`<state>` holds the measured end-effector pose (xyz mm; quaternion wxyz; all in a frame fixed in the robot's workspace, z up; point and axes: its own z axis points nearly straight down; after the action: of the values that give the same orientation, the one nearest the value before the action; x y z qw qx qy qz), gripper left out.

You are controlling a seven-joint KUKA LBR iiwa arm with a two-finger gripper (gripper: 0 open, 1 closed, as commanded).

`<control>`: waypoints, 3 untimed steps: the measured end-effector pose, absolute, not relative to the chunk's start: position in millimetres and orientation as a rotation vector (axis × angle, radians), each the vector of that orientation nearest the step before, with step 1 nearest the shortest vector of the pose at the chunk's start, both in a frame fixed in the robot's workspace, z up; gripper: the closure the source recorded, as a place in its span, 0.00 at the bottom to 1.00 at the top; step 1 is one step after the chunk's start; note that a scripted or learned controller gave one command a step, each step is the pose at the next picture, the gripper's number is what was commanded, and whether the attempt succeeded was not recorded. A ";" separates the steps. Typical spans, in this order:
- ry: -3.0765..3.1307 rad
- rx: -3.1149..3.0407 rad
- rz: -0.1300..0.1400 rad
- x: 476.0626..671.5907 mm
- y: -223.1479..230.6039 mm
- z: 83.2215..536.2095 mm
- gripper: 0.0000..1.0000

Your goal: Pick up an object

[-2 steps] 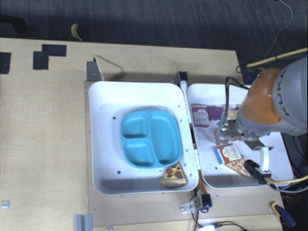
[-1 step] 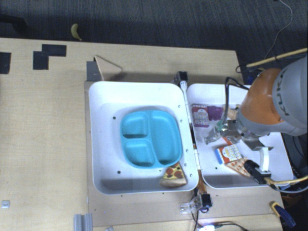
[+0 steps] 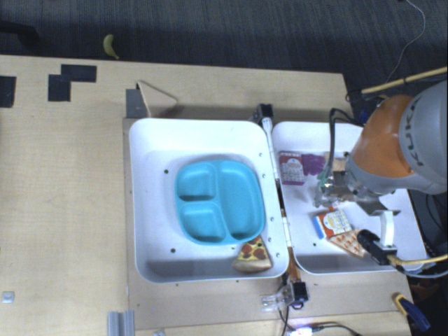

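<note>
Setting: pale wooden bench [image 3: 70, 222] against dark carpet, bearing two shallow white plastic bins side by side.

Gripper [image 3: 327, 191], on the grey arm with the orange band [image 3: 392, 145]: low inside the right-hand bin [image 3: 308, 135], over bare floor near its middle. Opening: cannot tell from this view. Nothing seen held.

Objects, placed from the gripper:
- Just below it in the view, the nearest candidate: flat red, white and blue printed packet [image 3: 333, 222], lying on the bin floor. Contact with the gripper not discernible.
- Beyond that packet, touching its lower corner: triangular toy pizza slice [image 3: 348, 243] in orange-brown plastic.
- Near, to the view's left and slightly above: flat maroon printed packet [image 3: 292, 168].
- Well apart to the left, past both inner walls: left-hand bin [image 3: 147, 187] with a sky-blue three-compartment plastic tray [image 3: 220, 201] and a second toy pizza slice [image 3: 253, 255] against the near wall.

Judged status: approach stage, no pick made.

Possible faults from here:
1. Empty closure. Cause: descent at the present spot, on bare floor between the two packets.
2. Slip or failed pinch. Cause: flat, thin packets lying flush on the floor, with little edge to catch.
3. Disturbed neighbour or double pick. Cause: pizza slice touching the red, white and blue packet; likely to drag or lift together.
4. Scrape on the bin floor. Cause: excess descent while chasing a low-lying target.
</note>
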<state>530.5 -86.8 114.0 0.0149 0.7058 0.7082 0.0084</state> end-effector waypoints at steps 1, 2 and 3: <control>2.227 2.213 0.007 606.1 -2.7 185.5 1.00; 2.223 2.216 0.001 519.2 -102.2 204.1 1.00; 2.225 2.215 0.003 519.5 -101.1 204.0 0.00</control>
<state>519.5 -101.1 204.0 0.0009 0.7056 0.7086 0.0008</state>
